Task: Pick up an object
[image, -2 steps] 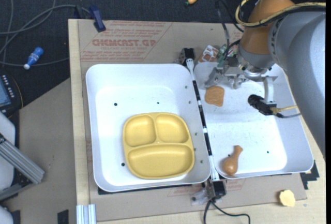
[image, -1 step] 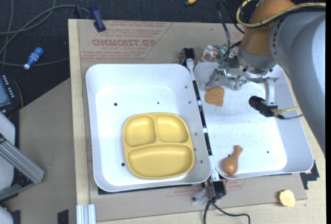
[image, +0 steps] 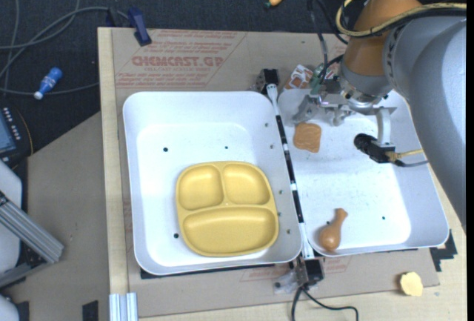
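The gripper [image: 324, 106] hangs over the far-left corner of the right bin [image: 385, 197]; whether it is clenched or released cannot be told. The brown bread-like piece [image: 307, 137] lies on the bin floor just at its seven o'clock, close beneath it. A wooden drumstick-shaped toy [image: 332, 230] rests well apart at six o'clock. The left bin [image: 148, 134] holds a yellow divided plate [image: 226, 207].
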`<state>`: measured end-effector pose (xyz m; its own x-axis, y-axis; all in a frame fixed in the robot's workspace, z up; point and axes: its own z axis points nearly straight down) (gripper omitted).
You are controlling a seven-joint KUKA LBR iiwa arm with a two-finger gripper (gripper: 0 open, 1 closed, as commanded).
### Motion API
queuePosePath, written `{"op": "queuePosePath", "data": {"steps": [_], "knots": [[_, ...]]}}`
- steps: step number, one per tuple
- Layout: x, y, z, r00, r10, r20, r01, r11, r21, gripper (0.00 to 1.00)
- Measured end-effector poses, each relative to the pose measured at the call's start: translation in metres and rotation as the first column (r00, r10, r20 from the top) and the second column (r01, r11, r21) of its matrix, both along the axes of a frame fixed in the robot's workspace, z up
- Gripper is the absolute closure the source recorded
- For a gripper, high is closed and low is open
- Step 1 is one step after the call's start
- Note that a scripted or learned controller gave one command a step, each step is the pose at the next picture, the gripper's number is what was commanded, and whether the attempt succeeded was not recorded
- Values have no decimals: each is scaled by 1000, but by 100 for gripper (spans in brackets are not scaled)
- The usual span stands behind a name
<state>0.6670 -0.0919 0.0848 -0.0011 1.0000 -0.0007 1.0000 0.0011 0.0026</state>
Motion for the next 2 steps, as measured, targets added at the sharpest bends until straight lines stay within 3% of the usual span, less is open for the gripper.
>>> {"op": "queuePosePath", "data": {"steps": [1, 2], "knots": [[-18, -1, 0, 1000, -2, -6, 2, 1000, 1, 0], [-14, 0, 0, 1000, -1, -1, 1, 1000, 0, 0]]}}
